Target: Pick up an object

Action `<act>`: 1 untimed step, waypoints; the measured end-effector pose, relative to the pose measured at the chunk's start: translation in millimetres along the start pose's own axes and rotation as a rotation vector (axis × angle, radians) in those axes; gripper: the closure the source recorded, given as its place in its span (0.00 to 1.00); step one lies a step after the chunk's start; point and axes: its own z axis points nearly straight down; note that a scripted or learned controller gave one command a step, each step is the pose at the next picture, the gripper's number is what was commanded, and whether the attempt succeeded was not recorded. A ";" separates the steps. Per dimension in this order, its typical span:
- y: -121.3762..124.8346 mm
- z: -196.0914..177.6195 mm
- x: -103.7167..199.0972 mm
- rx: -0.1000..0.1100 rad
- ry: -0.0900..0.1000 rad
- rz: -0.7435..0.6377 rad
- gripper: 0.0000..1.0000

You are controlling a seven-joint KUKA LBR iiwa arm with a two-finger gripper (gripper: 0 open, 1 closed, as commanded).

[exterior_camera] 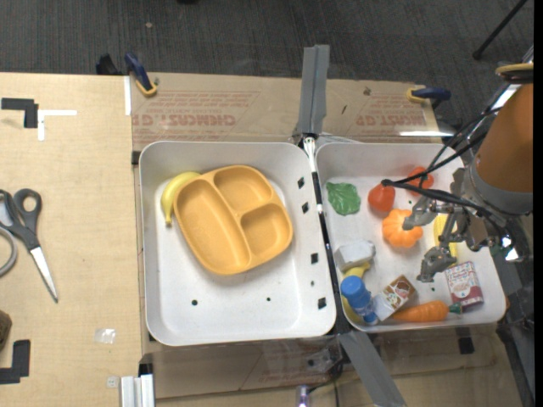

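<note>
My end effector (434, 246) hangs over the right bin (407, 153), fingers spread apart and holding nothing. The orange fruit (400, 229) lies just to its left, touching one finger; the red-and-white carton (463, 283) sits just below, toward the bin's front edge.

The grey arm with an orange band (513, 142) reaches in from the right, its two-finger gripper (427, 242) pointing down, fingers apart.

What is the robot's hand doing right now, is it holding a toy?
Gripper: over the right bin; whether it is open, shut or holding a toy cannot be told.
</note>
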 end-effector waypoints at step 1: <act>-2.8 92.3 -23.9 0.001 -0.006 0.003 0.00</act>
